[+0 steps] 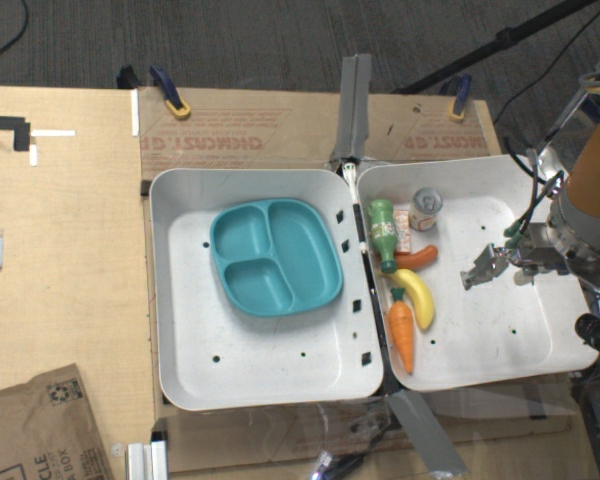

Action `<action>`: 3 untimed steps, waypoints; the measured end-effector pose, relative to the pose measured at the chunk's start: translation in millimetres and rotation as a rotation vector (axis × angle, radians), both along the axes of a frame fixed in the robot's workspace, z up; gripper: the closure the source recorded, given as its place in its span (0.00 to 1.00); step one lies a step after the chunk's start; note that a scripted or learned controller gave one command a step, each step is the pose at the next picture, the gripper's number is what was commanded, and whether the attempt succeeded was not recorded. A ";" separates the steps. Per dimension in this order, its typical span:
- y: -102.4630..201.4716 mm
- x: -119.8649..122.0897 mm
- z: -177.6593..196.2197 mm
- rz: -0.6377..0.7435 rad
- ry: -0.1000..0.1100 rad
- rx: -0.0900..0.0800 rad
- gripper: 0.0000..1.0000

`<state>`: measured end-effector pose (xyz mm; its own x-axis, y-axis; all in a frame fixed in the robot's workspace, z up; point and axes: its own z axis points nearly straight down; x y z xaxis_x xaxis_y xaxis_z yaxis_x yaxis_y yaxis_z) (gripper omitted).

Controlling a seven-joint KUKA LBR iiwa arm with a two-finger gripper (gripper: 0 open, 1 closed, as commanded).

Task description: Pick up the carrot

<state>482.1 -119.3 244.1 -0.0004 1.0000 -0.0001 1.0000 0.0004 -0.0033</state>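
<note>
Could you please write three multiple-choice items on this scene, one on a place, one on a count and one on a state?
1. Where does the carrot lie?
A. On the teal plate
B. In the right bin, near its left wall
C. On the cardboard

2. How many compartments has the teal plate?
A. Two
B. Three
C. Five

3. How does the gripper stand to the carrot?
A. Apart from it, over bare bin floor
B. Lifting it
C. Pressing on it

Answers: 1 B, it lies below the banana by the wall of the right bin. 2 B, ridges split it in three. 3 A, white floor separates them.
</note>
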 end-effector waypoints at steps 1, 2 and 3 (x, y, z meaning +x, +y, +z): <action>17.1 28.7 -130.4 -0.146 -0.009 -0.002 0.00; -4.7 20.7 -142.8 -0.103 -0.026 0.006 0.00; -7.0 22.3 -130.7 -0.106 -0.032 0.002 1.00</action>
<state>504.3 -126.2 113.4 0.1058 0.9944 0.0036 0.9940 -0.1059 0.0285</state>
